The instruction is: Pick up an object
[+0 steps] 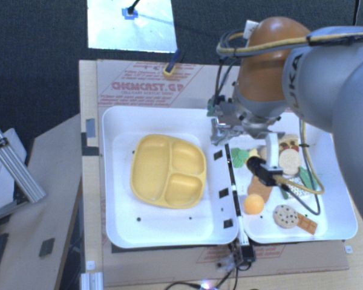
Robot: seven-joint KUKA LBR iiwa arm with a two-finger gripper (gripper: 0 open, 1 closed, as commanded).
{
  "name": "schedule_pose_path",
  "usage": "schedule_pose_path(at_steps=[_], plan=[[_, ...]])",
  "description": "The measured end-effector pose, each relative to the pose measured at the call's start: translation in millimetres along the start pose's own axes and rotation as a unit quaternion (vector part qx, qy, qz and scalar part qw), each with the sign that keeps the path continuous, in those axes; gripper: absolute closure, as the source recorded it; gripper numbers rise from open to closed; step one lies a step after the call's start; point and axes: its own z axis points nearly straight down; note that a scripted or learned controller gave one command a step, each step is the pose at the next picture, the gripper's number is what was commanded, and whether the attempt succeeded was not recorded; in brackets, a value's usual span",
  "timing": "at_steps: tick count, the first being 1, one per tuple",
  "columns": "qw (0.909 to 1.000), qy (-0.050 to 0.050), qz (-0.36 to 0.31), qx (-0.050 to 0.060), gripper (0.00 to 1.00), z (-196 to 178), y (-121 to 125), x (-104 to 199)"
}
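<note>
My gripper [220,136] hangs over the rim between the two bins, at the far left corner of the right bin [339,222]. The view does not let me see anything held in it. Just right of it a green item [238,157] lies in the right bin. Nearer the front are an orange ball [254,204], an orange carrot-like piece [259,190] and a round speckled cookie [285,215]. A white round disc [289,160] lies further right, partly under the arm.
A yellow divided tray [167,170] lies in the left bin [118,180]. An orange wafer piece [308,225] sits by the cookie. The grey arm covers the right bin's far right part. A cardboard sheet [146,84] lies behind the bins.
</note>
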Motion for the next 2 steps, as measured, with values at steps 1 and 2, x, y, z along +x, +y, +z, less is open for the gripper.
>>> schedule_pose_path(at_steps=[1, 2], plan=[[1.0, 0.0, -0.001, 0.001, 1.0, 11.8, 3.6, 10.4], [1.0, 0.0, 0.0, 0.001, 1.0, 15.1, -3.6, 10.3]])
